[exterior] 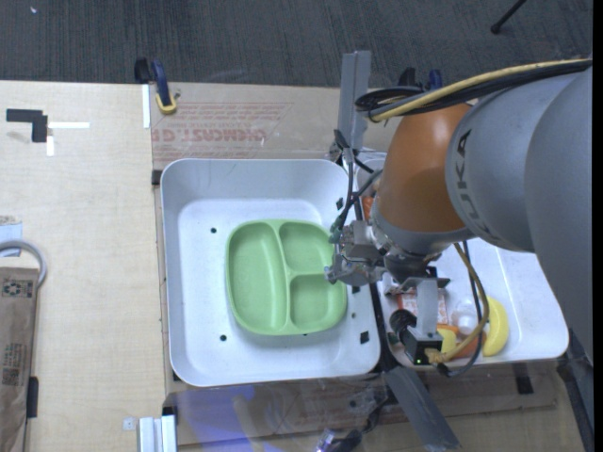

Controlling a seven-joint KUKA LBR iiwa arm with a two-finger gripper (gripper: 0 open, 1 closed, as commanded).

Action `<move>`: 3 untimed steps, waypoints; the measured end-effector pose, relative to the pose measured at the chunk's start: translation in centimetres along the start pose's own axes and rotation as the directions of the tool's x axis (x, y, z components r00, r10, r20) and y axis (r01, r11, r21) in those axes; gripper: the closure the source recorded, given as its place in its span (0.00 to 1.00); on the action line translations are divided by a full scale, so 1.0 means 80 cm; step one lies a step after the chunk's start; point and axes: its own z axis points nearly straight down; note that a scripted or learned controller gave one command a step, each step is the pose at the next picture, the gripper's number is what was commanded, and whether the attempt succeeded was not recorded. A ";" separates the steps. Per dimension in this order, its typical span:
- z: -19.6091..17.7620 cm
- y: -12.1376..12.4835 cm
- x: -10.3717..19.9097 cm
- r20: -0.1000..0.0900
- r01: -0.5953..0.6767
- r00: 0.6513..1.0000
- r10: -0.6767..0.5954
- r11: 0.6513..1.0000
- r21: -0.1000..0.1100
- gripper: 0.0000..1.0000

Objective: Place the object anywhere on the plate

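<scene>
Looming closest to the lens, your grey arm with its orange band hangs over the seam between the two white bins. Below it the gripper sits at the right rim of the green divided plate, which lies in the left bin. You cannot tell whether it grips anything. All three plate compartments look bare, so nothing is delivered yet. Candidate objects, a banana among other small items, lie in the right bin. By this view, the placement itself is left to do.
</scene>
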 end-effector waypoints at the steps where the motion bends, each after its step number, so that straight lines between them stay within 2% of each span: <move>1: -0.078 -0.026 0.068 0.000 0.152 0.988 -0.152 0.988 -0.003 1.00; 2: -0.078 -0.026 0.068 0.000 0.152 0.988 -0.152 0.988 -0.004 0.00; 3: -0.089 -0.025 0.067 0.003 0.153 0.988 -0.153 0.988 -0.001 1.00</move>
